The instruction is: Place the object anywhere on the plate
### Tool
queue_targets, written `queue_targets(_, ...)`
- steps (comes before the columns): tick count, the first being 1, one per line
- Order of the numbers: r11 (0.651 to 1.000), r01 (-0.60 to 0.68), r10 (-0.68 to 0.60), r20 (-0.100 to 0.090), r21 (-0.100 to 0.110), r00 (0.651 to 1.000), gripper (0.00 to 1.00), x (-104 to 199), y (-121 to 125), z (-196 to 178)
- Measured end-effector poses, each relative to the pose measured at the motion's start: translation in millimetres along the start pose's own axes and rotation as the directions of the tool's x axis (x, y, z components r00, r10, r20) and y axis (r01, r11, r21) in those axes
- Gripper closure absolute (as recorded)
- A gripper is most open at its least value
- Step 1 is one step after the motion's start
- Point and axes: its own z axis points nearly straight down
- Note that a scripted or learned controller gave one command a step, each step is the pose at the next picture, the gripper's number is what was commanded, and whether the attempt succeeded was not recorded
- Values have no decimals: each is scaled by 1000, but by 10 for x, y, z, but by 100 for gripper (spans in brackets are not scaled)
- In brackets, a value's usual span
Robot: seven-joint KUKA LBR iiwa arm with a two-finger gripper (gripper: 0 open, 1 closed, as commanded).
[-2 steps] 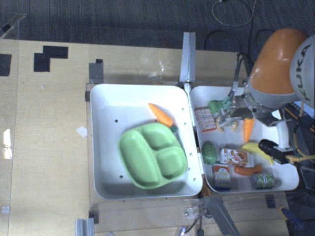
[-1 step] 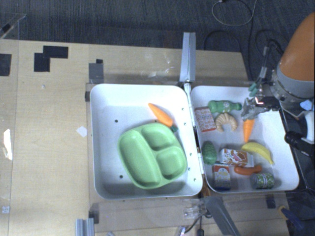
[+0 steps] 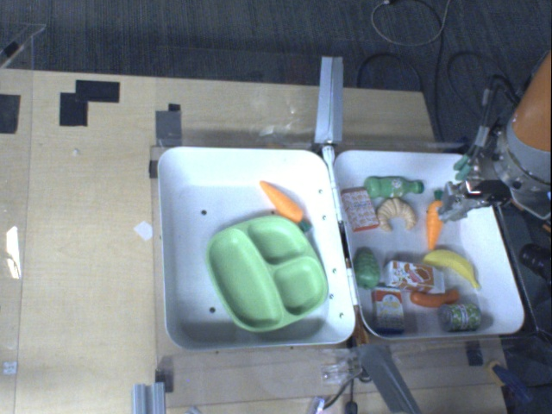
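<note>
The gripper (image 3: 454, 198) sits over the upper right part of the right bin (image 3: 509, 304), just beside the top end of a small orange carrot (image 3: 433, 223); whether it is released or clenched cannot be told from this slanted view, and nothing shows gripped in it. Near the carrot lie a croissant (image 3: 398, 212), a green bottle (image 3: 392, 185) and a yellow banana (image 3: 455, 266), with a red-and-white packet (image 3: 358, 210) further left (the bin is crowded, so stray contact is a fair risk). The green divided plate (image 3: 267, 272) rests in the left bin (image 3: 185, 231), and a second carrot (image 3: 283, 201) lies just off its upper rim, apparently touching it rather than on it. The step in hand looks like picking the small carrot. To do it well, the gripper should come down centred on the carrot's middle, straddling its narrow width, clear of the croissant and banana, then lift straight up before crossing the divider (image 3: 338, 222) and lower over one of the plate's compartments.
</note>
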Motion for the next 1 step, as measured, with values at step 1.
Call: queue_targets(1, 1000, 0, 0, 0, 0, 1000, 0, 2, 0, 1)
